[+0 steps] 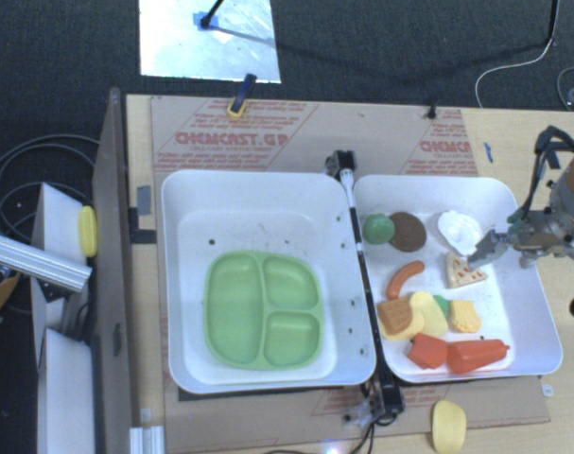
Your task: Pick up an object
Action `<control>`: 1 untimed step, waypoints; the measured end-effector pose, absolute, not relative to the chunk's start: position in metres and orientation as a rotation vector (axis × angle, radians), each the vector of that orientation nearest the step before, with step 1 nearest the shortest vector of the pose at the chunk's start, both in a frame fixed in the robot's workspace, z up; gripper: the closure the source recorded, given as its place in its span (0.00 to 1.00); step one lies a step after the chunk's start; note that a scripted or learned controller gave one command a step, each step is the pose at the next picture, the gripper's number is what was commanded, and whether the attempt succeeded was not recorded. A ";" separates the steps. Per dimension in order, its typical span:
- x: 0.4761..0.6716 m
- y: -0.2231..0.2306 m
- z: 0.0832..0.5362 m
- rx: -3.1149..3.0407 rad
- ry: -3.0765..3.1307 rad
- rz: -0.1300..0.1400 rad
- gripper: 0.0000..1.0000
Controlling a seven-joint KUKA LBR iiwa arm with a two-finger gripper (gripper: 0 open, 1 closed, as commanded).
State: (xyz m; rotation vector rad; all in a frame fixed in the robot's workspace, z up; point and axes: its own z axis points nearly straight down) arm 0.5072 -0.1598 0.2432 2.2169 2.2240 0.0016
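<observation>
At centre right of the frame, over the right bin point(537, 303), the gripper point(485, 247) hangs just above and right of the pizza-slice toy point(464, 272); how far its jaws stand apart cannot be told; nothing visibly held.

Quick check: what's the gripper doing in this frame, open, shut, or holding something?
Gripper: cannot be told; it sits low in the right bin, just above the pizza slice toy, with nothing visibly held.

A robotics lab: bench point(296, 121) bearing white bins point(187, 197), loose cables point(22, 173).
</observation>
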 end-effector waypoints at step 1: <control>0.533 -0.077 0.120 2.215 2.242 -0.003 0.00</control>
